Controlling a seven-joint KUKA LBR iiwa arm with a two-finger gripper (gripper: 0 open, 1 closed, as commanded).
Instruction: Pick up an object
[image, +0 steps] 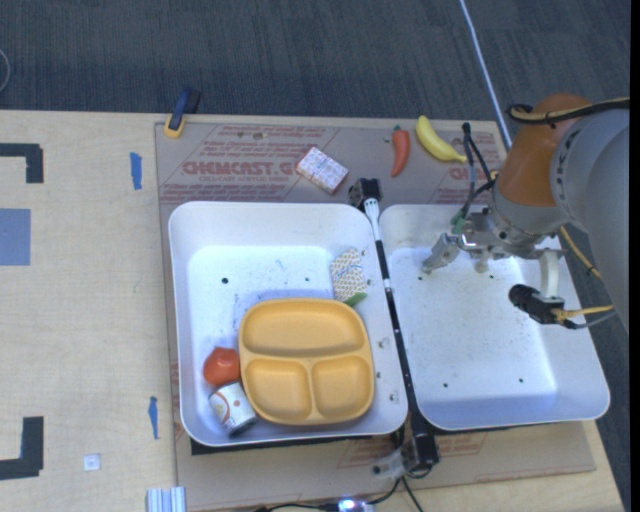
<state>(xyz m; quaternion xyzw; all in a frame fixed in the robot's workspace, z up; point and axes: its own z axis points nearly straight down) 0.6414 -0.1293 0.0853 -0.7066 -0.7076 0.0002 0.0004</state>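
Note:
The left bin (190, 300) holds a yellow divided plate (305, 360). A red-orange rounded object (221, 366) and a small white can with orange marks (230, 406) lie at the plate's left. A patterned white-green packet (348, 274) rests above the plate's right corner. My gripper (458, 262) hangs over the upper left part of the right bin (500, 380), with its fingers (436, 259) spread and nothing between them. It is well apart from all the objects in the left bin.
On the board behind the bins lie a yellow banana (437, 140), a red chili pepper (400, 152) and a small patterned box (321, 169). A black cable end (530, 300) hangs beside the arm over the right bin.

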